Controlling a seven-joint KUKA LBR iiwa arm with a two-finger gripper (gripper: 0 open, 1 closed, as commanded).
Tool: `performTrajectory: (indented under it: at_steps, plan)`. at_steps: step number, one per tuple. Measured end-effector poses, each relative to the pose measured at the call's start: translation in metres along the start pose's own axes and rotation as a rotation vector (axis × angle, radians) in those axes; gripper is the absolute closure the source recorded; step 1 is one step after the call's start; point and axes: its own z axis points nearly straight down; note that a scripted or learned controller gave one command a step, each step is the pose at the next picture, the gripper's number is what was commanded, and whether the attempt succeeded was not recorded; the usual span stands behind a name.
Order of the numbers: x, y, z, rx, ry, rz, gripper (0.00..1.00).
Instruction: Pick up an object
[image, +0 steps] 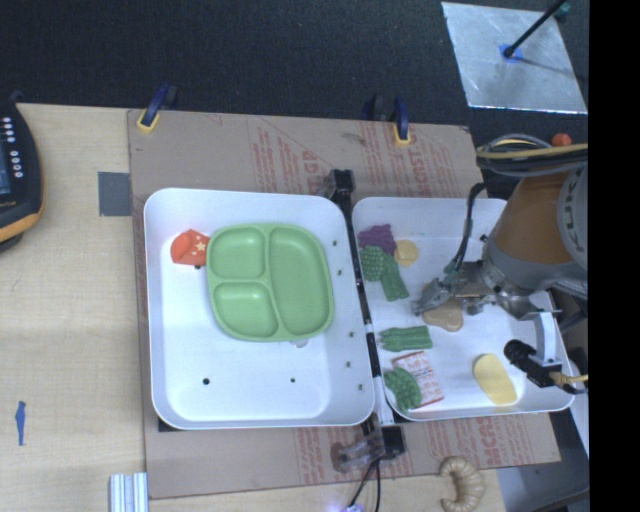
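Bins side by side on brown cardboard, both shallow white plastic with rounded corners. You have the left bin (180, 390) bearing a glossy green plate (270, 282) with three compartments, and a small red piece (188, 247) touching the plate's left edge. The right bin (455, 210) bears small soft-looking pieces: a purple bunch (377, 237) at the top, a knobbly green strip (383, 272) just below it, a pale round bit (406, 251) beside those, a green ridged piece (405, 338) mid-bin, another green lump (402, 385) on a red-printed packet (424, 382) near the front, and a smooth yellow oval (494, 379) at front right. A tan, flat, rounded piece (445, 318) lies mid-bin, right under the gripper (438, 296). Your arm (540, 230) comes in from the right, orange band over grey, wrist bent down and leftward so the metal gripper sits low over that tan piece. Whether its jaws are spread or pressed together, you cannot tell from this view; nothing shows between them.
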Motion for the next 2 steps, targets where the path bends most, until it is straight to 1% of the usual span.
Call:
performTrajectory:
  at_steps: [1,2]
  plan:
    - [-0.003,0.001,-0.018,-0.008,-0.004,0.001,1.00]
    - [0.057,-0.008,-0.129,-0.018,0.000,0.000,1.00]
